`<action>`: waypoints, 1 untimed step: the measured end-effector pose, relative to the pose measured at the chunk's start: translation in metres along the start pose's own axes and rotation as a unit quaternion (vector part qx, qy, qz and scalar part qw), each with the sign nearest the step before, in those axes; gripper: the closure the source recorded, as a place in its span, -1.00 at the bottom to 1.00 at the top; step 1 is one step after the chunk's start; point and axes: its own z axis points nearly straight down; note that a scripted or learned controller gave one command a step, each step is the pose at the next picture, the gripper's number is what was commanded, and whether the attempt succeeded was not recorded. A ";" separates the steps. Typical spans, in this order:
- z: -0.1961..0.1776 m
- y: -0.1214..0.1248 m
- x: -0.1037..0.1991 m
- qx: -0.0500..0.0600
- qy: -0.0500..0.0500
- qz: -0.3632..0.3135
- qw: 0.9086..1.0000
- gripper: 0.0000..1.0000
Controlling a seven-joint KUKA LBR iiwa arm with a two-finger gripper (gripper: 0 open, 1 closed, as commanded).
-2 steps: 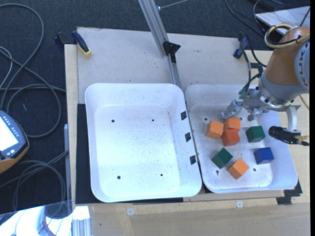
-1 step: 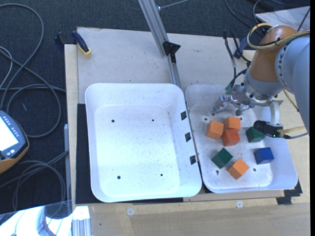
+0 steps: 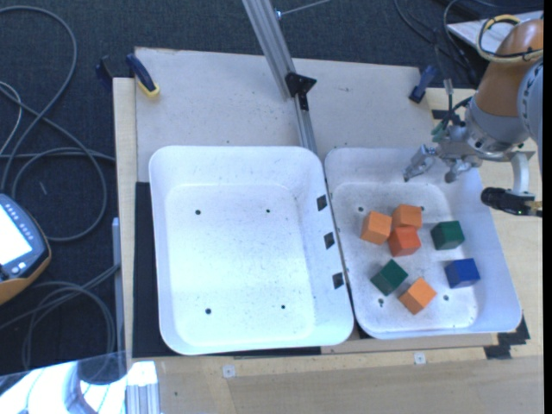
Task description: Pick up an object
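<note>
We see the tool hanging over the far edge of the right bin, its two fingers spread apart with nothing between them. The grey arm reaches in from the right.

Blocks lie loose in the right bin, all nearer to us than the tool and apart from it. An orange block sits just beside a second orange block, which touches a red block just in front of it. A dark green block lies to their right, a blue block nearer the front. Another green block sits by a third orange block at the front of the bin.

The left bin stands alongside on the tabletop. A metal pole slants across the far side.
</note>
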 end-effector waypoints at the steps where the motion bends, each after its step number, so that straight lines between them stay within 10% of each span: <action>1: -0.172 -0.057 0.006 -0.002 0.000 -0.001 1.000 -1.00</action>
